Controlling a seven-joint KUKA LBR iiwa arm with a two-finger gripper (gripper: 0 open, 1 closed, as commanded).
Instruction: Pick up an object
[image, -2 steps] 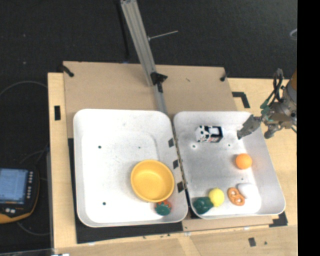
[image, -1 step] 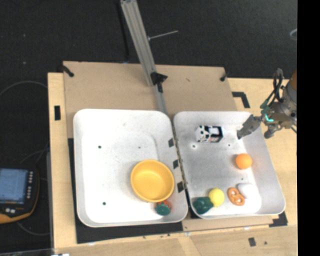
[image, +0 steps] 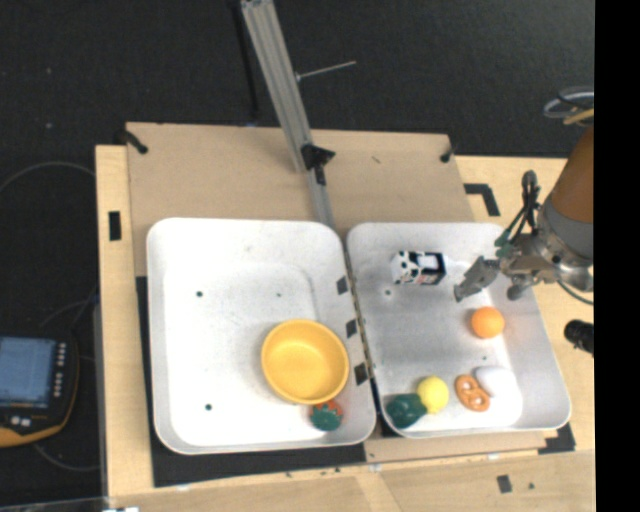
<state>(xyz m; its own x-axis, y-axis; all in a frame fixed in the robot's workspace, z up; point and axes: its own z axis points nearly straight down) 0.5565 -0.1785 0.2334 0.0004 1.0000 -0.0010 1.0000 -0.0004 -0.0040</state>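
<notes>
Closest to the lens, along the front wall of the right shallow white bin (image: 545, 360), lie a dark green lump (image: 405, 408), a small yellow ball (image: 434, 393) and an orange-and-white ring-shaped piece (image: 474, 391), all well below the fingers. Those fingers of the grey gripper (image: 494, 282) are spread apart with nothing between them; a round orange ball (image: 487, 323) sits just below them, and a small black-and-white cow figure (image: 418, 267) lies to their left. Farther left, in the other white bin (image: 190, 260), rests a yellow plastic bowl (image: 305, 361).
</notes>
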